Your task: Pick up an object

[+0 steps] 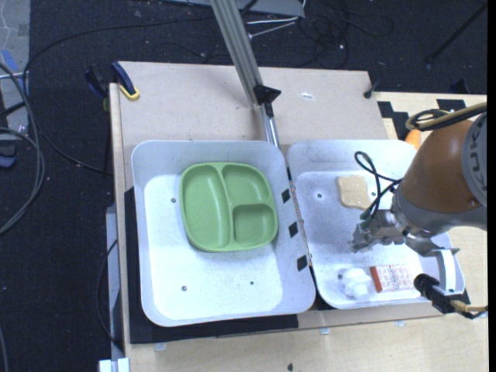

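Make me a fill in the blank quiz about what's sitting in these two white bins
1. The green divided plate lies in the ____ bin as the camera sees it.
2. The plate has ____ compartments.
3. The tan slice lies in the ____ bin, the one with the gripper over it.

Missing words: left; three; right

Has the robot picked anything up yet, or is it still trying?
Not yet. The gripper hangs low over the right bin, with nothing seen between its fingers. The tan piece, the small white thing and the red-and-white packet all lie on the bin floor. The green tray sits in the left bin. Grabbing and lifting are left.
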`<state>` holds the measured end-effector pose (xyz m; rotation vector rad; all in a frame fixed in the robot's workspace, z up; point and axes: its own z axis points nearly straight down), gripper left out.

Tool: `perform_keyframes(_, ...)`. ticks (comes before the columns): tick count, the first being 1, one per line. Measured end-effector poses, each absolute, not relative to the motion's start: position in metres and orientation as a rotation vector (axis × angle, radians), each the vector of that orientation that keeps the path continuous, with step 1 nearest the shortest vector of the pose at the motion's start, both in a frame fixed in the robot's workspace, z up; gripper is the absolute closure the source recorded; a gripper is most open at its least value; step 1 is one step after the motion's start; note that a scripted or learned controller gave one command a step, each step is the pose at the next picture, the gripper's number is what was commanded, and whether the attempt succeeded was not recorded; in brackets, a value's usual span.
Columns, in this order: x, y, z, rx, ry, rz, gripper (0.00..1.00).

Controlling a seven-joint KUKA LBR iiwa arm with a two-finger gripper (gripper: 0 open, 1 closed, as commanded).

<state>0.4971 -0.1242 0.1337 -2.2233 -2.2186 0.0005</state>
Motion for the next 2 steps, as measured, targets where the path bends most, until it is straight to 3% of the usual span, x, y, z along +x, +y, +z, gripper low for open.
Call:
perform_keyframes(1, 0.488, -0.127, 0.184, -2.225, -2.223, -0.003, 1.0)
perform_keyframes(2, 0.5, -0.127, 0.236, -2.222, -2.228, -0.004, 1.0)
